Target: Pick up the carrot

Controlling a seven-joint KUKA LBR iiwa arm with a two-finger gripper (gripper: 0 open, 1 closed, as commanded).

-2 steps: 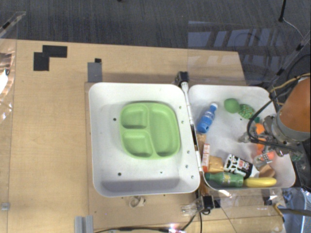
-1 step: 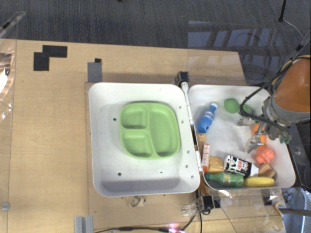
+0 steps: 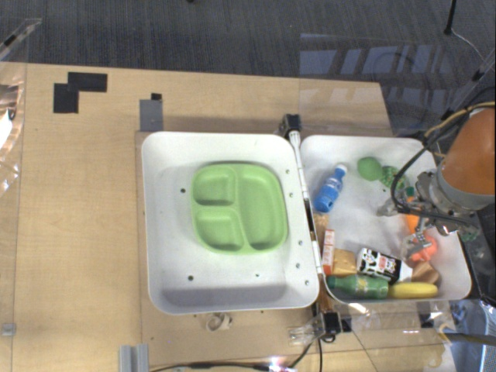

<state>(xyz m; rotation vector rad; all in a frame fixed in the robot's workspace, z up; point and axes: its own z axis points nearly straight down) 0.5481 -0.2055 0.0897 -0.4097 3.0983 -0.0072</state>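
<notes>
The carrot (image 3: 423, 247) is a small orange piece lying near the right wall of the right bin (image 3: 353, 215). Part of it is hidden under the arm's wrist. My gripper (image 3: 417, 217) hangs low over the bin, directly above and slightly left of the carrot. Cables and the grey wrist hide the tips and whatever lies between them. The orange band of the arm (image 3: 474, 155) sits above the bin's right rim.
A blue bottle (image 3: 329, 190) and a green toy (image 3: 370, 167) lie at the back of the right bin. Along its front edge are a black-and-white carton (image 3: 377, 264), a green bottle (image 3: 359, 286) and a banana (image 3: 413, 290). The left bin (image 3: 167, 270) holds a green divided plate (image 3: 236, 208).
</notes>
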